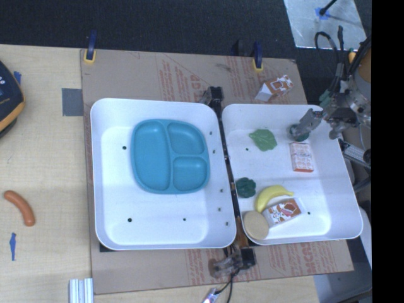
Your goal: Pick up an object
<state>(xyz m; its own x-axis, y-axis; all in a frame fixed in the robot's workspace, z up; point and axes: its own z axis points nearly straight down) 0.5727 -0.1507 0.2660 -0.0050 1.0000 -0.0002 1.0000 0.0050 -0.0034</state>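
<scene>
Nearest the camera, at the front of the right bin (351, 232), a round tan piece (255, 225) lies touching a small printed carton (282, 211), with a yellow banana (273, 196) just behind them and a dark green lump (245, 186) by the wall that divides the bins. Farther back lie a light green leafy piece (263, 139) and a flat orange-and-white packet (302, 156), each with bare white floor around it. The left bin (101, 188) holds a blue divided plate (169, 155). The gripper (303, 127) hangs low over the back of the right bin, between the leafy piece and the packet and near both; nothing is between its fingers, and whether they are spread or pressed together cannot be told from this slant. For a clean pick, one of these two isolated pieces looks the better target, since the front cluster is packed and the fingers would likely nudge neighbours. The packet lies flat and may be hard to get under; the leafy piece seems bulkier. Centring over it, straddling it with the fingers and descending straight should serve best.
</scene>
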